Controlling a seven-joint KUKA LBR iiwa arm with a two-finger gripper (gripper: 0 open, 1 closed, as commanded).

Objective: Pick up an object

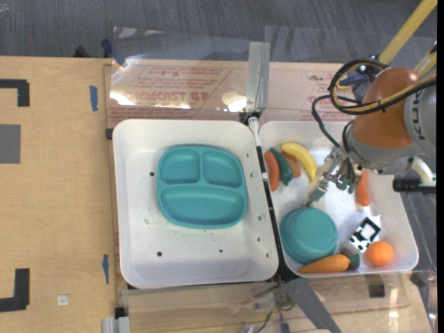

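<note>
My gripper (326, 189) hangs over the middle of the right bin (402, 217), open with nothing between its fingers. It sits just above the teal bowl (309, 234), and one fingertip (311, 198) points down-left toward the bowl's rim. A yellow banana (301, 157) lies up-left of the gripper, beside an orange-red vegetable (271, 171) and a small green piece (285, 168). A small carrot (362, 189) lies just right of the gripper. A larger carrot (325, 263) and an orange fruit (380, 254) rest near the front wall.
A black-and-white tag cube (363, 233) sits right of the bowl. The left bin (132, 207) holds a teal divided plate (202, 186). A metal divider post (257, 75) stands behind the bins, and cables (340, 92) loop above the wrist.
</note>
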